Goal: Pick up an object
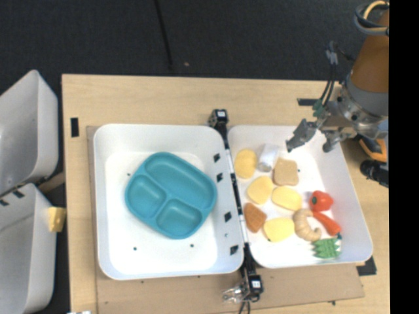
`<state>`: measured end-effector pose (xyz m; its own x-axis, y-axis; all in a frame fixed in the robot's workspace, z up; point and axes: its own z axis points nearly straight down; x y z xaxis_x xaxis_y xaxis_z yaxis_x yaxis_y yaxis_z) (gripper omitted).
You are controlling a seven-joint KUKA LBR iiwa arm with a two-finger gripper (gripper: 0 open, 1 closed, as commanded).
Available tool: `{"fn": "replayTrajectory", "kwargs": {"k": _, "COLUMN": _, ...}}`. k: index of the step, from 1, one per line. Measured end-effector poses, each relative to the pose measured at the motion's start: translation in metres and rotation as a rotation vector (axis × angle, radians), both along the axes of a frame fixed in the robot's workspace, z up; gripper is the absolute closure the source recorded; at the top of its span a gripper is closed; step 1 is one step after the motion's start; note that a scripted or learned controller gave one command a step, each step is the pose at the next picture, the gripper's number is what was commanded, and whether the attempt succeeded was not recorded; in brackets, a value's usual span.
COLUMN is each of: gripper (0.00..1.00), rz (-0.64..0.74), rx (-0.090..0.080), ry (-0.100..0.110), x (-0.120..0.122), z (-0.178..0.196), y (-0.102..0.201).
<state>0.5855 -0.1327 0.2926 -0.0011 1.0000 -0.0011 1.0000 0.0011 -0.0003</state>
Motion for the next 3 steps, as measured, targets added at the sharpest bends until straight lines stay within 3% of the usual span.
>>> {"fn": "replayTrajectory", "kwargs": {"k": 2, "gripper": 0.00, "rz": -0.002, "rx": 0.002, "ry": 0.005, "x": -0.070, "z": -0.104, "y": 0.023}}
{"fn": "replayTrajectory", "kwargs": {"k": 3, "gripper": 0.00, "rz": -0.004, "rx": 0.000, "ry": 0.005, "x": -0.070, "z": -0.161, "y": -0.007}}
